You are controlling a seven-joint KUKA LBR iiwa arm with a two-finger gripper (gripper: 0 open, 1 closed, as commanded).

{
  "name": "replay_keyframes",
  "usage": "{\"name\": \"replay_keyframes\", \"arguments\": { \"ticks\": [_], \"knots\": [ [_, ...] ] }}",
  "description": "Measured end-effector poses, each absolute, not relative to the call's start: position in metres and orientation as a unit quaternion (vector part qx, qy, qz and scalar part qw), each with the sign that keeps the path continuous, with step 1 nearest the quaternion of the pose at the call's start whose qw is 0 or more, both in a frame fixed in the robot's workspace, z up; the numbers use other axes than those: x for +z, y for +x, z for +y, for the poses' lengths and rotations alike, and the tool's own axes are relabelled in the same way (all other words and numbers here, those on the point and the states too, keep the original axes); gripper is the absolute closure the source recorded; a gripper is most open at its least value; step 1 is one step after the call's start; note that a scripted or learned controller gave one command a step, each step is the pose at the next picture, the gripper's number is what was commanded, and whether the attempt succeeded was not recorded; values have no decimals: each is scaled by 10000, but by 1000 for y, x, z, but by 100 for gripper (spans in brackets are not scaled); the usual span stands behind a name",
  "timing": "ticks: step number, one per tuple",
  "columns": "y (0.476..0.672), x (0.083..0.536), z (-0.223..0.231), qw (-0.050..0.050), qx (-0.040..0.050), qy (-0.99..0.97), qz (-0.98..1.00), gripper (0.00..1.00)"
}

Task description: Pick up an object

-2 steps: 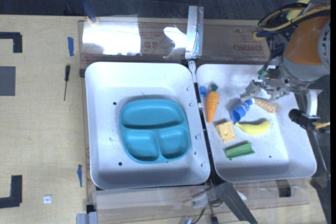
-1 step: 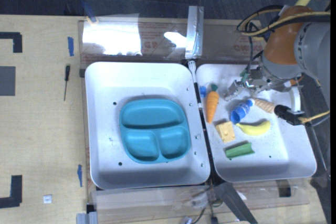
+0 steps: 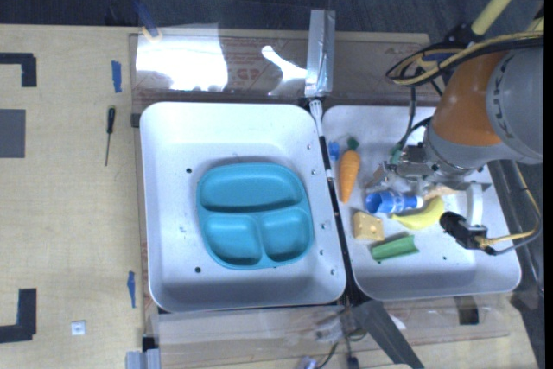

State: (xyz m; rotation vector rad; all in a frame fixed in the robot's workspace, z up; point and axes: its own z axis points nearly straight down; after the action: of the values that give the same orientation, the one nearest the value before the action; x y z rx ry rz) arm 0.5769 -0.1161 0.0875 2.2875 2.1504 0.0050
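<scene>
The right bin (image 3: pixel 501 272) holds several small things. An orange carrot (image 3: pixel 347 173) lies at its left side. A blue bottle (image 3: pixel 390 203) lies in the middle, with a yellow banana (image 3: pixel 422 218) just to its right. Below them are a yellow cheese wedge (image 3: pixel 368 226) and a green piece (image 3: pixel 394 248). My gripper (image 3: pixel 404 178) hangs low over the bin's middle, directly above the blue bottle and the banana's upper end. The grey arm with its orange band (image 3: pixel 467 112) reaches in from the right and hides the bin's upper right part.
The left bin (image 3: pixel 164 134) holds a blue divided plate (image 3: pixel 255 213). A clear plastic wall (image 3: pixel 225 56) stands behind the bins. A metal divider strip (image 3: pixel 333 212) runs between them. The wooden bench (image 3: pixel 60 212) extends to the left.
</scene>
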Motion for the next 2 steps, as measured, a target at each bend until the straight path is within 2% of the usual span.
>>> {"name": "replay_keyframes", "arguments": {
  "ticks": [1, 2],
  "knots": [
    [553, 88, -95, 26, 22, 6310, 7757, 0],
    [553, 88, -95, 27, 23, 6311, 7757, 0]
  ]
}}
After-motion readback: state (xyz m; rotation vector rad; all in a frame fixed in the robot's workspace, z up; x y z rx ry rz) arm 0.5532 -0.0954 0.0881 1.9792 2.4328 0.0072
